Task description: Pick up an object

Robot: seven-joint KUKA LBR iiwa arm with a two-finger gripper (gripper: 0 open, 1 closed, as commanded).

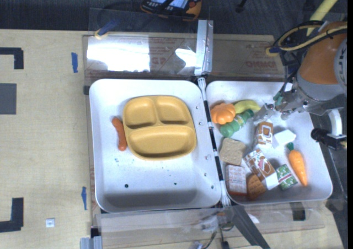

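The gripper (281,103) hung over the back of the right bin (322,187), and I could not tell if it had hold of anything. Just beside it sat a banana (246,105), a little pumpkin (223,113) and a green bottle (236,124). Nearer the front lay a carrot (298,166), a slice of bread (232,151) and some small boxes (264,133). The left bin (105,149) held a yellow tray (159,126) and a sausage (119,133). Nothing looked lifted, so the picking up was likely not done yet
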